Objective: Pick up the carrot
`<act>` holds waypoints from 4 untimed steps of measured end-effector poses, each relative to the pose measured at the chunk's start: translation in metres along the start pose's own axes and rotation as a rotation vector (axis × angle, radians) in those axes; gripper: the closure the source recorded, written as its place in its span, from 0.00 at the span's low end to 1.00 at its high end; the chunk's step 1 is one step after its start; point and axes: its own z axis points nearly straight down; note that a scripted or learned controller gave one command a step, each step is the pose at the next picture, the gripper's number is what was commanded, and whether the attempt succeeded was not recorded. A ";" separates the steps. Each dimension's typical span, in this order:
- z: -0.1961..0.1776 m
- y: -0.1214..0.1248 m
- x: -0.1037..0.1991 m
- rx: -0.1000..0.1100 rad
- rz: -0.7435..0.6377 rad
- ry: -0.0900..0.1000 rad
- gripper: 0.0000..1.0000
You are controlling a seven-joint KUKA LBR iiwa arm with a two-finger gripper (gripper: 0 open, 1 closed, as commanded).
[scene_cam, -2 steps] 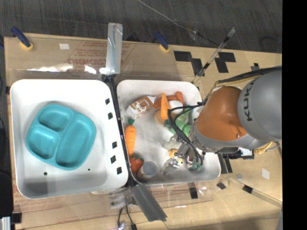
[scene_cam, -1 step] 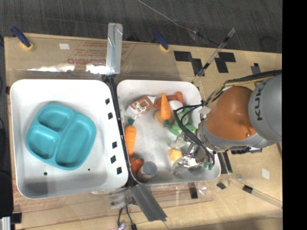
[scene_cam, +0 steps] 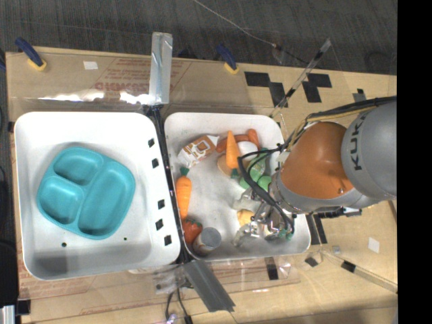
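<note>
An orange carrot (scene_cam: 183, 196) with a small green top lies along the left wall of the right bin (scene_cam: 202, 121). A second orange, cone-shaped piece (scene_cam: 231, 150) lies near the bin's back, partly among other items. My gripper (scene_cam: 262, 225) is low in the front right part of the same bin, under the orange wrist band (scene_cam: 317, 164). It sits about a hand's width to the right of the carrot and does not touch it. A pale yellow item (scene_cam: 244, 216) lies just beside the gripper.
The right bin also holds a brown and white box (scene_cam: 198, 148), a red piece (scene_cam: 192, 230), a grey cylinder (scene_cam: 210, 237) and green pieces (scene_cam: 263, 179). A teal divided plate (scene_cam: 84, 192) lies in the left bin (scene_cam: 27, 133). Cables run over the bin's right edge.
</note>
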 end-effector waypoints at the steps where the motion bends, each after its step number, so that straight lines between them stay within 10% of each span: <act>1: 0.001 0.010 0.004 0.000 -0.012 0.003 0.00; 2: 0.001 0.007 0.003 0.000 -0.082 0.001 0.00; 3: -0.009 0.008 0.001 0.000 -0.089 -0.001 1.00; 4: -0.148 0.039 0.000 0.002 -0.282 -0.011 1.00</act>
